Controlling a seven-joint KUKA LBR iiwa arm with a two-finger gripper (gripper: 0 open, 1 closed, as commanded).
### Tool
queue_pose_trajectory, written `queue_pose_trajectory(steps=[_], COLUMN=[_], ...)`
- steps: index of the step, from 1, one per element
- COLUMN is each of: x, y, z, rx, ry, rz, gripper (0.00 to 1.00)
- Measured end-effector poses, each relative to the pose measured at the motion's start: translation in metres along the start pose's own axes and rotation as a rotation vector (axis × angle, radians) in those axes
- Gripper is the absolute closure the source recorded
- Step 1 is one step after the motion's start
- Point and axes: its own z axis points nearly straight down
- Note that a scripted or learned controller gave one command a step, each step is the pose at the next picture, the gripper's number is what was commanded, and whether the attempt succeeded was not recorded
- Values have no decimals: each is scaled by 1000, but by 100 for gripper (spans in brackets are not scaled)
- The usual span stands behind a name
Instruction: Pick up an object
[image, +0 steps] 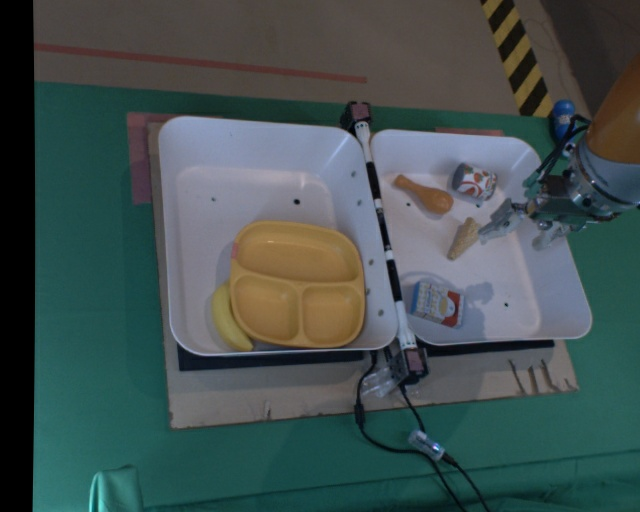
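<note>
Hand (520, 226) — fingers spread, empty — hangs over the right bin's (556, 300) far edge, near cone (462, 239).

No legible text or labels.

The arm (612, 150) enters at the frame's right edge, orange band uppermost, its tool (520, 222) pointing left with fingers spread apart.

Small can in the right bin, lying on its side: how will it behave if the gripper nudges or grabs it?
The can lies on its side, so a nudge would probably roll it. Its rounded wall may slip between fingers. It looks small, likely light. The gripper hovers nearby.
</note>
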Motion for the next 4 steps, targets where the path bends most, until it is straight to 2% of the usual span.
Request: queue_pose_trajectory(steps=[1, 2, 3, 4], x=[53, 51, 3, -33], y=[38, 41, 65, 113], z=[111, 96, 0, -46], rx=[-12, -26, -7, -8], ry=[-3, -8, -5, -5], rz=[-1, 6, 1, 0], gripper=[0, 100, 100, 100])
